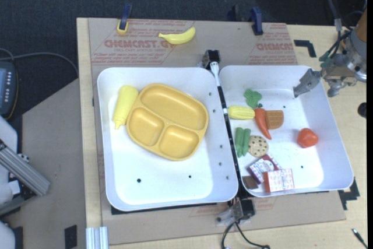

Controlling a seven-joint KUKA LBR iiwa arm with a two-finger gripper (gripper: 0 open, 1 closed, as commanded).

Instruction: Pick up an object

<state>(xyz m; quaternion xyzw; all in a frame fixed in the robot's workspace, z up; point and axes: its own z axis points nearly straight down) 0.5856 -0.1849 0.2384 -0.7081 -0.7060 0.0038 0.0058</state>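
My gripper [319,87] hangs over the far right corner of the right bin [332,125], and its fingers stand open with nothing between them. The nearest toy is a red tomato [307,137], in front of the gripper and apart from it. Further left in the same bin lie an orange carrot [262,123], a brown bread slice [275,119], a yellow corn cob [240,112], a green leafy piece [253,97], green beans [241,141], a cookie [257,146] and red-and-white packets [271,175].
The left bin [157,183] holds a yellow divided plate [167,121] and a yellow bottle [123,105]. A toy banana [178,37] lies on the cardboard behind the bins. Blue clamps [255,20] sit at the back edge.
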